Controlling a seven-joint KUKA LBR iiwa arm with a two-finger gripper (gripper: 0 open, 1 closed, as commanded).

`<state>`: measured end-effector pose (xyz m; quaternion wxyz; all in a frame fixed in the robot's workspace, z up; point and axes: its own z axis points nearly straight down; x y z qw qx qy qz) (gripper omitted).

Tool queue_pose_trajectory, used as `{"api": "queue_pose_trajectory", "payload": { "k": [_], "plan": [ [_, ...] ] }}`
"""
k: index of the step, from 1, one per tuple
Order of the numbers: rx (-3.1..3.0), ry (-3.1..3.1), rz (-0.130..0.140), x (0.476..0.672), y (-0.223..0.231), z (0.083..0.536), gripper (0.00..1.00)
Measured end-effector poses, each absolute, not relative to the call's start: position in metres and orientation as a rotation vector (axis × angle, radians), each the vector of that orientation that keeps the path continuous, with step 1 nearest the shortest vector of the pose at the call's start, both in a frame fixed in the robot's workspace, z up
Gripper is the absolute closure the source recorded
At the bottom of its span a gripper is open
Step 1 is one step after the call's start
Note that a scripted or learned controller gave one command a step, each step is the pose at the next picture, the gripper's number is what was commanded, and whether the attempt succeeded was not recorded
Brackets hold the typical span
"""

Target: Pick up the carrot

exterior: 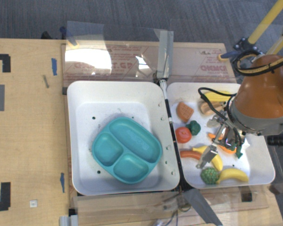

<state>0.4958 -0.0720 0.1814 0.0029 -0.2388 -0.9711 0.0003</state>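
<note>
Carrot (pixel 192 153) lies in the right bin (pixel 266 171). Your arm (pixel 262 95) slants down; gripper (pixel 208 156) beside it, opening you cannot tell.

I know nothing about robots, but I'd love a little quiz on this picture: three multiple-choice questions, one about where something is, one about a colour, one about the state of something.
1. Where does the teal divided plate lie?
A. In the left bin
B. In the right bin
C. On the wooden bench top outside the bins

2. What colour is the round tomato-like toy near the right bin's left wall?
A. Blue
B. Red
C. White

3. Where is the gripper right now?
A. Above the teal divided plate
B. Outside both bins, over the bench
C. Down among the toy foods in the right bin

Answers: 1 A, the plate sits on the floor of the left bin. 2 B, it is plainly red. 3 C, it hangs over the right bin, close to the banana and the green broccoli-like piece.
</note>
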Motion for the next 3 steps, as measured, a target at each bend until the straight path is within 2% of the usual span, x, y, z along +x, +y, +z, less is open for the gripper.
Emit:
{"api": "queue_pose_trajectory", "payload": {
  "k": [1,2,3],
  "plan": [
    [-0.616,-3.089,-0.001,0.521,-0.100,0.086,0.00],
    [-0.613,-3.089,-0.003,0.522,-0.099,0.097,1.00],
    [-0.649,-3.091,-0.008,0.545,-0.032,0.263,1.00]
  ]
}}
